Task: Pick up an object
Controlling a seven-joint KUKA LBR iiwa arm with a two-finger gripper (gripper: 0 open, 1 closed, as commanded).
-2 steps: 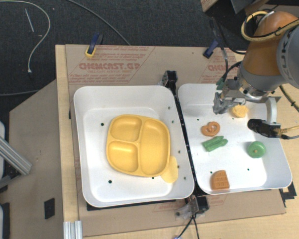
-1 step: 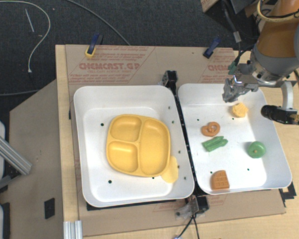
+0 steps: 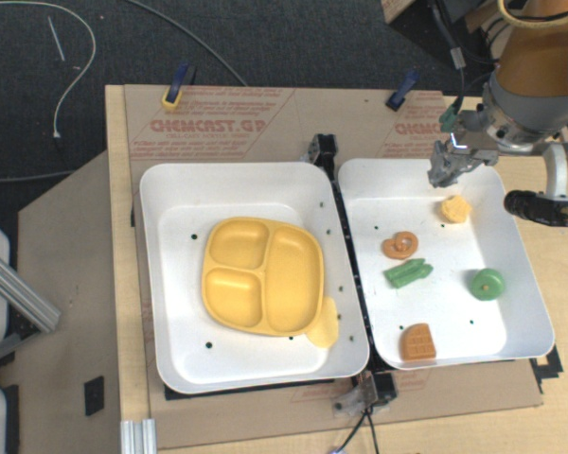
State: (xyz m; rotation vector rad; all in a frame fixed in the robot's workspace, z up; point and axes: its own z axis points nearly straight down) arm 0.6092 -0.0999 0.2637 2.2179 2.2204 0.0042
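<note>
Nearest the camera, in the right-hand shallow white bin (image 3: 525, 324), a small orange-brown toy block shaped like a slice of toast (image 3: 417, 341) lies flat near the front wall. Farther in, a round green toy piece (image 3: 487, 284) sits toward the bin's right side, well apart from a green pod-shaped toy (image 3: 408, 273) near the middle. Just beyond the pod lies an orange pretzel-shaped toy (image 3: 399, 246), and beyond that a pale yellow lumpy toy chunk (image 3: 455, 209).

In the left-hand white bin (image 3: 161, 253) rests a yellow plastic divided plate (image 3: 262, 275), with a small yellow tab at its front right corner.

At the far end of the right bin the pincer (image 3: 444, 171) hangs just beyond the yellow chunk, close to the back wall. Whether it is spread or closed cannot be told from this angle, and nothing is seen between its tips.

The yellow chunk is the nearest candidate. It looks light, probably rigid plastic or firm foam, with rounded faces that could slip. A grip across its narrower width, centred on its middle, seems safest. The flat toast block would likely be harder to get under.
</note>
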